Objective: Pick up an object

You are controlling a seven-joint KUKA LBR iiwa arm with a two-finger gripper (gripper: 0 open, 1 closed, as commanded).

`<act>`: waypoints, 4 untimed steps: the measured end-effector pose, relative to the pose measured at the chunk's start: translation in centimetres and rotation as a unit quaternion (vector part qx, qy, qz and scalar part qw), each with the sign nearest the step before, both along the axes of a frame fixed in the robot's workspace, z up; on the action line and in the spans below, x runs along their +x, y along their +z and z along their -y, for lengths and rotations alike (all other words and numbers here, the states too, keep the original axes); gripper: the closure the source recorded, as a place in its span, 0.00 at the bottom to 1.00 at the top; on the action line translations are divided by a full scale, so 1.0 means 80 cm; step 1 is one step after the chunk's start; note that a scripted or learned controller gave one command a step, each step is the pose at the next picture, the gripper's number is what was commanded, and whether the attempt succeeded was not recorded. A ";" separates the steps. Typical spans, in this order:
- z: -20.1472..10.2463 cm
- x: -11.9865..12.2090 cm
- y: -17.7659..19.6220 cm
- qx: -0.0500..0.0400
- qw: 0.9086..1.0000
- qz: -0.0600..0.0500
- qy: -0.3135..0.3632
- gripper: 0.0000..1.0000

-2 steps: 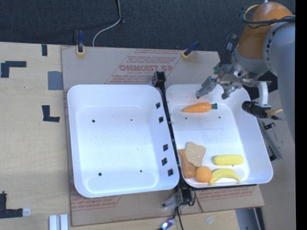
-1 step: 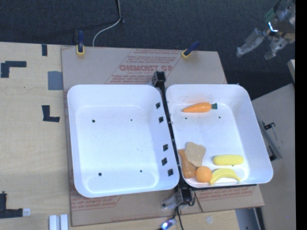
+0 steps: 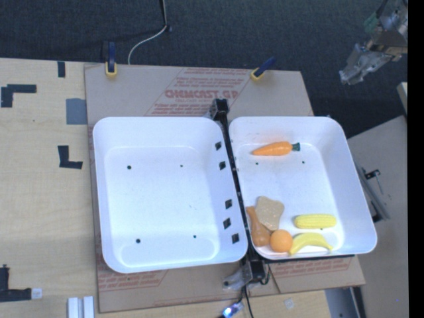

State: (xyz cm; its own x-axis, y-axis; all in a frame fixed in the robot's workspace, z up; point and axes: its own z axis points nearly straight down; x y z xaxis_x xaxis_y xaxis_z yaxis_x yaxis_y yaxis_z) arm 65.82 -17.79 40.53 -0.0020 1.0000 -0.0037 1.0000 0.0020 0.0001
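The right bin (image 3: 344,151) holds several toy foods. An orange carrot (image 3: 273,149) lies near its far side. At its near side sit a tan bread slice (image 3: 269,211), an orange sausage-like piece (image 3: 258,230) under it, a small orange (image 3: 281,241), a yellow corn cob (image 3: 315,221) and a banana (image 3: 310,244). My gripper (image 3: 354,70) hangs high beyond the right bin's far right corner, well away from all the objects and over the dark floor.
The left bin (image 3: 106,177) stands beside the right one on a cardboard sheet (image 3: 199,91) held by clamps (image 3: 110,65). A white cable (image 3: 149,35) runs across the floor behind. Black clips (image 3: 228,207) line the seam between the bins.
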 end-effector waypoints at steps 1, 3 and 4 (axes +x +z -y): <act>-0.087 0.014 0.053 0.002 1.000 0.002 0.003 1.00; -0.269 0.013 0.163 0.003 1.000 0.001 0.003 1.00; -0.375 0.012 0.161 0.003 1.000 -0.001 0.004 1.00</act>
